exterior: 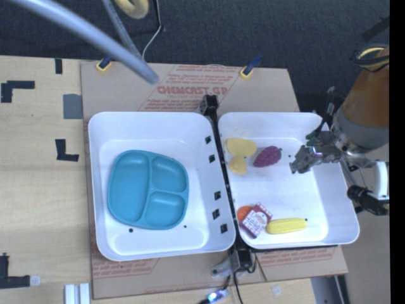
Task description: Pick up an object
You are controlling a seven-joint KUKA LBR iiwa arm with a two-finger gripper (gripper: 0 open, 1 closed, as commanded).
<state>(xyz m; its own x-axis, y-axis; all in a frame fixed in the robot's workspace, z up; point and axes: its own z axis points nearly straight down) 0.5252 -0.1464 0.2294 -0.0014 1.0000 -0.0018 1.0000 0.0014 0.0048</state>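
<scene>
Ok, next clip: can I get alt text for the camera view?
The end effector hangs over the right bin, right of a purple toy and two yellow pieces; a corn cob and red packet lie near the front. The left bin holds a blue divided plate.
</scene>
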